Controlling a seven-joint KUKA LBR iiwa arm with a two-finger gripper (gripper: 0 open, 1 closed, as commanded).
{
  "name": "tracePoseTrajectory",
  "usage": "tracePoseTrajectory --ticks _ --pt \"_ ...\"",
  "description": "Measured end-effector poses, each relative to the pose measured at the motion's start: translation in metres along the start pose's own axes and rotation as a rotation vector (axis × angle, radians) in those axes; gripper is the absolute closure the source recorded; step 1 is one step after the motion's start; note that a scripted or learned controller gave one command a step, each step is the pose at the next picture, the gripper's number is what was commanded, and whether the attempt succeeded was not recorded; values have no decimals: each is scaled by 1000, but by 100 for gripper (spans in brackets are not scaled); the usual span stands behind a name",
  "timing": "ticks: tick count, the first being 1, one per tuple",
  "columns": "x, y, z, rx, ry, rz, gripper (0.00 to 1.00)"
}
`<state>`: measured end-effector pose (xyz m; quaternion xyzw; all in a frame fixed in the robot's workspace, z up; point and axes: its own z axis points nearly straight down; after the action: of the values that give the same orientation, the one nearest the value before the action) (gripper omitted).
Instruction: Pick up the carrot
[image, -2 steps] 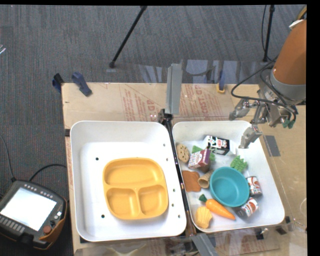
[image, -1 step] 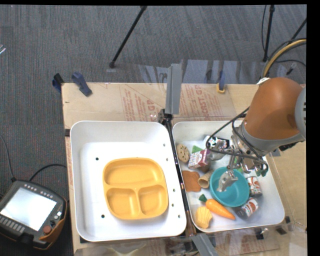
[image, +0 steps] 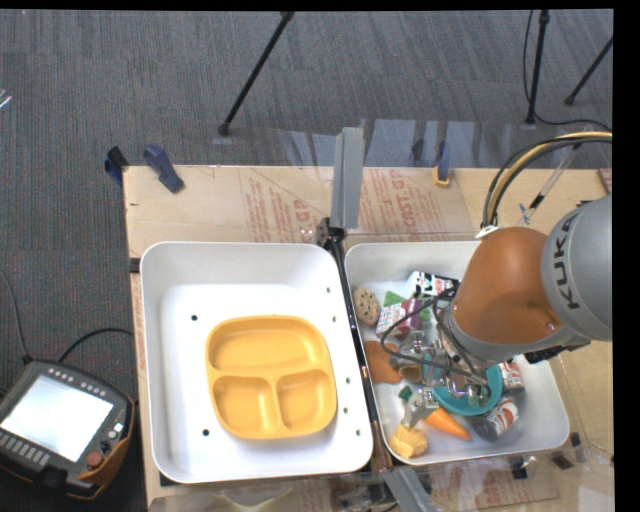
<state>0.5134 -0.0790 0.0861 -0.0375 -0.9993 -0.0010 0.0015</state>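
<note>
Tool (image: 432, 392): low over the right bin (image: 553, 400), among wires and a teal ring, below the arm's orange band (image: 505, 290); its opening cannot be judged from this angle. Carrot (image: 447, 422): orange, tapered, lying in the right bin just below and to the right of the tool, near the bin's front wall, tip pointing right. Yellow wedge-shaped piece (image: 408, 440): beside the carrot, in the front corner. Cookie (image: 366, 305): near the bin's left wall, farther back. Left bin (image: 165, 330): holds a yellow three-compartment tray (image: 271, 376), set flat. Tabletop (image: 230, 205): cardboard-covered, carrying both bins. Pendant (image: 60, 428): on the floor, far left.
</note>
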Motion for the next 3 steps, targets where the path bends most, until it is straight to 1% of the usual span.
tracePoseTrajectory --ticks 1,2,3 --pt "-124 -66 -33 1 -9 208 0" --pt "-47 -42 -3 0 -6 345 0" --pt "18 -5 -11 -2 -51 411 0"
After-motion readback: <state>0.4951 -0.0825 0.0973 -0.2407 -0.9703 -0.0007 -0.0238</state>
